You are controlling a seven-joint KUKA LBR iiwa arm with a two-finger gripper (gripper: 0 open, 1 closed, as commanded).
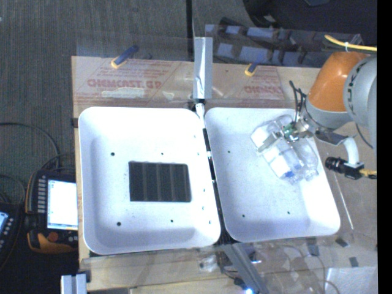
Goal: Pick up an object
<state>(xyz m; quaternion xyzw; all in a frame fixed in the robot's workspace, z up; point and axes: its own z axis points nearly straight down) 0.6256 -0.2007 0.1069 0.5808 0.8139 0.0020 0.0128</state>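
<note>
Overhead, two white bins sit side by side on the bench. One dark ribbed rectangular slab (160, 181) lies flat near the middle of the left bin (92, 164). Over the right bin (245, 207), toward its upper right part, the gripper (286, 149) appears as a pale, see-through shape hanging below the orange band (331, 90) of the arm; whether it is wide or narrow cannot be told. The slab lies well apart from it, in the other bin.
</note>
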